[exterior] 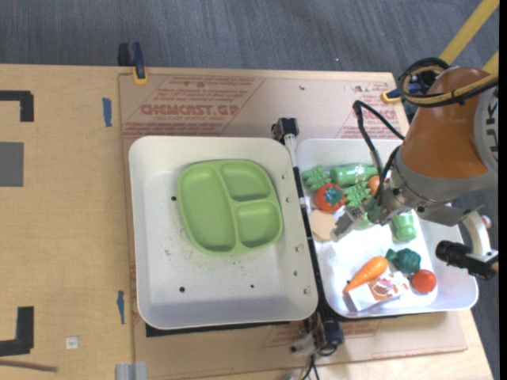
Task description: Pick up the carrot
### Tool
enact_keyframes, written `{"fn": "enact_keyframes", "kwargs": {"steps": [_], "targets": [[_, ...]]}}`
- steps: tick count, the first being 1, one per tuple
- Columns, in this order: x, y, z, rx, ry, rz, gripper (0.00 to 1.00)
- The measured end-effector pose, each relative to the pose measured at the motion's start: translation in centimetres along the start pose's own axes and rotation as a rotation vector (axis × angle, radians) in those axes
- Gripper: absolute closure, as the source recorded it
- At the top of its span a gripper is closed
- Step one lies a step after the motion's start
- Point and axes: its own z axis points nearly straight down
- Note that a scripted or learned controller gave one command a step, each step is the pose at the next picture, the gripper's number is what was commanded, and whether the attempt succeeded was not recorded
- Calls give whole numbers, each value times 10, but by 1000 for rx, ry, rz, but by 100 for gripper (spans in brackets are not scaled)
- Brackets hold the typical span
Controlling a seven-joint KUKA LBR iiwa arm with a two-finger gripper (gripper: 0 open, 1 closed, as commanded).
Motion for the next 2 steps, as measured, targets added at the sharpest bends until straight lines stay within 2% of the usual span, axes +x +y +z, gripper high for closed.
{"fn": "enact_keyframes", "kwargs": {"steps": [1, 2], "targets": [[-24, -41, 28, 1, 1, -454, 0], [-46, -41, 114, -1, 0, -590, 0]]}}
